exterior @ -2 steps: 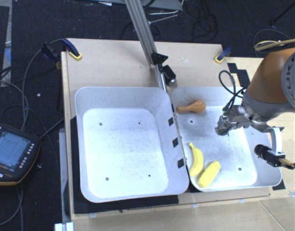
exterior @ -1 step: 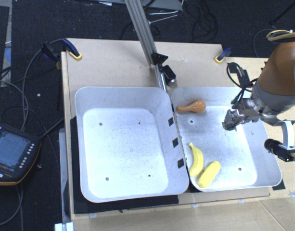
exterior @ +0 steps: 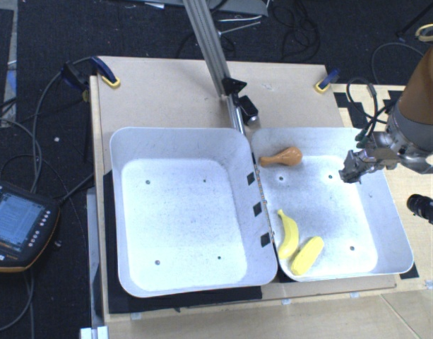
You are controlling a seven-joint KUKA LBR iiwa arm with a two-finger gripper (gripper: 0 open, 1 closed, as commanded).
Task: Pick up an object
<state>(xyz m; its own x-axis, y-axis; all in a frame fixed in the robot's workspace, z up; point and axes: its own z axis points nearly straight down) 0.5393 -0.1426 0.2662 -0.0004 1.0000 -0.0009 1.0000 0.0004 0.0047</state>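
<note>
In the right bin (exterior: 364, 210) lie three objects. A tan, pear-shaped toy (exterior: 282, 157) rests near the bin's far left corner. A yellow banana (exterior: 287, 232) lies along the left wall at the front, with a yellow oblong piece (exterior: 307, 255) touching it on its right. My gripper (exterior: 351, 171) hangs over the bin's far right corner, well to the right of the tan toy and apart from all three objects. Its dark tip is small and seen from the side. Nothing shows beneath it.
The left bin (exterior: 181, 210) sits beside the right one, their walls meeting at a ridge with black clips (exterior: 258, 207). A slanted metal pole (exterior: 215, 48) rises behind the bins. Yellow clamps (exterior: 109, 80) mark the bench's far corners. A pendant (exterior: 15, 224) lies left.
</note>
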